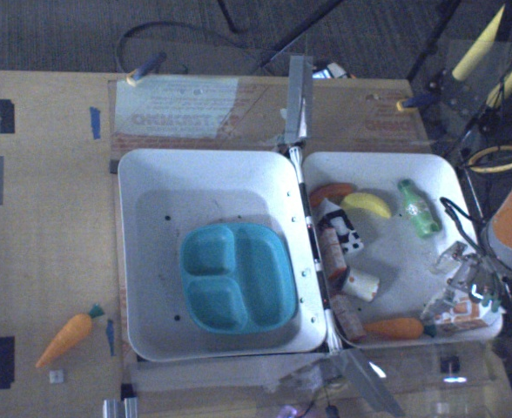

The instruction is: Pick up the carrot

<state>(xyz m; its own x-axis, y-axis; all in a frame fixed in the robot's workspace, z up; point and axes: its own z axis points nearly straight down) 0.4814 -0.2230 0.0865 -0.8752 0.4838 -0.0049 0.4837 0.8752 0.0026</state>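
An orange carrot [396, 327] lies flat along the front wall of the right bin [387, 165]. A second carrot [64, 339], with a green top, lies outside the bins on the bench at the front left. My gripper [455, 287] hangs low over the right bin's front right corner. It is just to the right of the bin's carrot and apart from it. The orange-banded wrist [510, 225] enters from the right edge.
The right bin also holds a yellow banana [367, 205], a green bottle [418, 207], a reddish piece [330, 192], a black-and-white item [343, 233], a white cup [361, 284] and a brown bar [331, 259]. A blue divided tray [237, 277] sits in the left bin [151, 190].
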